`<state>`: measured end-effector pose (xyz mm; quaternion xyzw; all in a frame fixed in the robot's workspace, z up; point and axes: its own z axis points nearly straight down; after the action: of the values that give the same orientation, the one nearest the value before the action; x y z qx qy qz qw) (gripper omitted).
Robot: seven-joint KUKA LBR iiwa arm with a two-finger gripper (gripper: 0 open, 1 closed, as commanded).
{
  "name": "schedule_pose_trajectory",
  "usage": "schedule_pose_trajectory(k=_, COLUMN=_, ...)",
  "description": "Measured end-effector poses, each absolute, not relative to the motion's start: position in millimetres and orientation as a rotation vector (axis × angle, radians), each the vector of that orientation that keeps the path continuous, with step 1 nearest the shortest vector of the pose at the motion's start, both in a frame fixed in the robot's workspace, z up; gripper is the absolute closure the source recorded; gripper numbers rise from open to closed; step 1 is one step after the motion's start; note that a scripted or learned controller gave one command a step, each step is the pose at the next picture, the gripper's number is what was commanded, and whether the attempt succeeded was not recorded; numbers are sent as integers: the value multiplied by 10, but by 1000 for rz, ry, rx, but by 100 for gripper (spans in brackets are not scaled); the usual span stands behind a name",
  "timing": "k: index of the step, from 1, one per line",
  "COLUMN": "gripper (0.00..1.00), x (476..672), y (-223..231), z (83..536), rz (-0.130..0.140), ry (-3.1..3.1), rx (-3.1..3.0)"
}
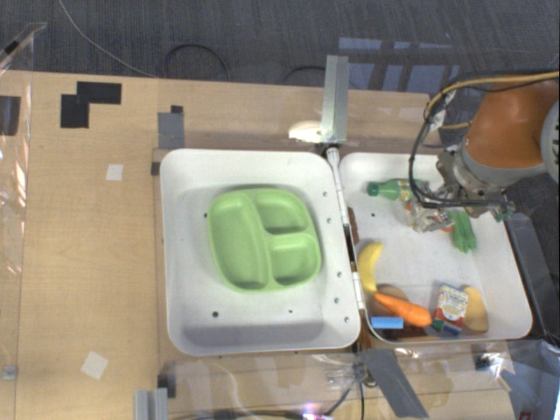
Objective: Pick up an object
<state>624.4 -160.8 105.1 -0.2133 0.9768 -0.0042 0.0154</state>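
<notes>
We have the arm [512, 129] reaching in from 3 o'clock, wrist down over the back half of the right bin [516, 318]. Gripper [430, 220] sits low among the clutter there, just beside a green bottle [385, 188] lying flat at its 10 o'clock and a green item [463, 234] at its 4 o'clock.

We can't tell what the gripper is doing; cables and wrist cover it, and the clear thing under it may be a wrapper, not sure.

Other candidates are bunched along the bin's 6 o'clock edge: banana [370, 265], carrot [402, 308], small carton [451, 302]. They look tumbled in, hence the random poses.

Left bin [179, 234] holds only a green divided tray [262, 239], centred, likely the drop-off side.

Our read: mid-attempt on something near the bottle.
</notes>
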Motion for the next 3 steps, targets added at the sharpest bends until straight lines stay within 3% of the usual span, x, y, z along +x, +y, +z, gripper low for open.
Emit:
schedule_pose_trajectory(k=1, gripper=100, x=6670, y=-1636, z=2672, rz=-11, ry=3072, rx=-543)
schedule_pose_trajectory(k=2, gripper=100, x=6709, y=-1974, z=2898, rz=-8, ry=2971, rx=-980)
schedule_pose_trajectory(k=3, gripper=100, x=6704, y=-2040, z=1829, rz=-2, ry=2801, rx=-1406)
